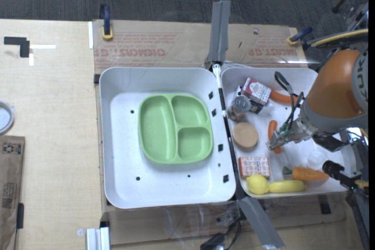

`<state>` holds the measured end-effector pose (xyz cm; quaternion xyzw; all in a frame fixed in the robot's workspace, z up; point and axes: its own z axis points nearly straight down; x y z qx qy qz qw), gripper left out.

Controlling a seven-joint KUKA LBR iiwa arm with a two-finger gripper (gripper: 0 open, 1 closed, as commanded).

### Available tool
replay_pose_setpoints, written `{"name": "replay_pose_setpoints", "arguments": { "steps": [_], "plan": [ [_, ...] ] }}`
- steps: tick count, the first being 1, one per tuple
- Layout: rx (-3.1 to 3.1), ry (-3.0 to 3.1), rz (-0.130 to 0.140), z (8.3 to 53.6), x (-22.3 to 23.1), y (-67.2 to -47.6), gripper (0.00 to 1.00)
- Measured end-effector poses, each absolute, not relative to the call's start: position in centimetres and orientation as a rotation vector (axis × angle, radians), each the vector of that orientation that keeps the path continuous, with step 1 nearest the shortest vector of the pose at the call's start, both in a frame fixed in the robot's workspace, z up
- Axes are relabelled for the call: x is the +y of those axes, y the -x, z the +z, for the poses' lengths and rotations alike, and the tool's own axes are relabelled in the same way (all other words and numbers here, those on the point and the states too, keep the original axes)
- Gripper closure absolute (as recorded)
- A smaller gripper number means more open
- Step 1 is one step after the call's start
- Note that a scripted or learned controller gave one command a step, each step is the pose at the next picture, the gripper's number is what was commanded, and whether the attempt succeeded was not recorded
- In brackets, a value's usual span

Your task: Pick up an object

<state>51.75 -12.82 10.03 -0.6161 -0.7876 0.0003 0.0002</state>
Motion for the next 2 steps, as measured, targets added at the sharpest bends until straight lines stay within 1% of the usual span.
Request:
{"name": "replay_pose_setpoints", "arguments": {
  "steps": [1,2],
  "plan": [
    [-2.471,1.941,0.001,10.9,-12.9,-51.8,1.0],
    [-2.351,2.083,0.003,19.1,-8.1,-56.2,1.0]
  ]
}}
